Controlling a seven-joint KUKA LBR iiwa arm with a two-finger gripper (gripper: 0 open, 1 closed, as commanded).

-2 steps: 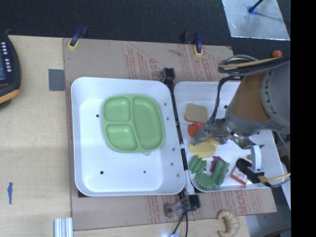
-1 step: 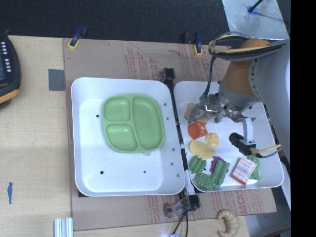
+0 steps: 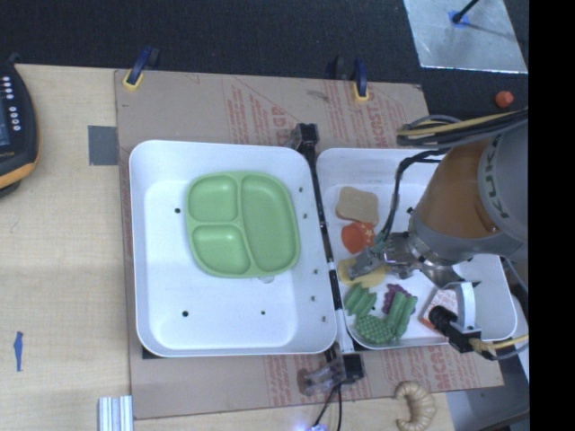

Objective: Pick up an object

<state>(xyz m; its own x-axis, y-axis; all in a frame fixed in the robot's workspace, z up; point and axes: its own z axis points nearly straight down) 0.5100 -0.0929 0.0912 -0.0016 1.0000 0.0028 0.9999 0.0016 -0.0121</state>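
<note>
Left bin (image 3: 153,241) holds a green divided plate (image 3: 243,224) near its far edge. Right bin (image 3: 328,173) holds a tan bread slice (image 3: 358,206), a red tomato (image 3: 357,236) and green vegetables (image 3: 382,312) at its near-left corner. The tool (image 3: 368,263) is down beside the tomato; its opening can't be judged.

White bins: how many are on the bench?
2. The left bin holds a green divided plate. The right bin holds small food items, under the arm.
</note>
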